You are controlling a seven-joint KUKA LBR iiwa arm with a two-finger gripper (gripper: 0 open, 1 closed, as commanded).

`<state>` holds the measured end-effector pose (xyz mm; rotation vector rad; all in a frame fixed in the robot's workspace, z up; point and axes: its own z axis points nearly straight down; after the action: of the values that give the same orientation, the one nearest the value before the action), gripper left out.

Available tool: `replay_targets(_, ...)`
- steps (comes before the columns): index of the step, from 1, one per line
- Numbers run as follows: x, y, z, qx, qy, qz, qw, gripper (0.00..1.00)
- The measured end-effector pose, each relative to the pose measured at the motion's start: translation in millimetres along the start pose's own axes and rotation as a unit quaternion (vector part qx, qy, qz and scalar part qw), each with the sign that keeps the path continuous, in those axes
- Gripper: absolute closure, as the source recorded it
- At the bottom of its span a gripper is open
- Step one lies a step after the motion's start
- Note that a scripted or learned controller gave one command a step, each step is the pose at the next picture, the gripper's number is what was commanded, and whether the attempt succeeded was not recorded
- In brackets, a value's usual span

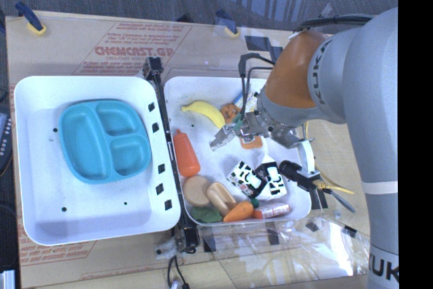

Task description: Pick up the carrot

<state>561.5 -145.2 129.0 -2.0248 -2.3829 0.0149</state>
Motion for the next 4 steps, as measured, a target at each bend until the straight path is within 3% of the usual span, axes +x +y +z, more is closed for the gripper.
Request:
replay_targets(1, -64.7, -23.0, 38.9, -0.002, -0.002, 0.026, 0.9997, 0.0)
replay_targets(2, -65.4, -2.9, 36.2, -0.006, -0.001, 0.185, 0.9827, 0.0)
replay_targets(3, -64.5, -2.6, 26.4, -0.005, 0.0, 0.181, 0.9834, 1.0)
replay_targets(4, 37.4, -7.3, -36.8, -0.006, 0.0, 0.105, 0.9944, 1.0)
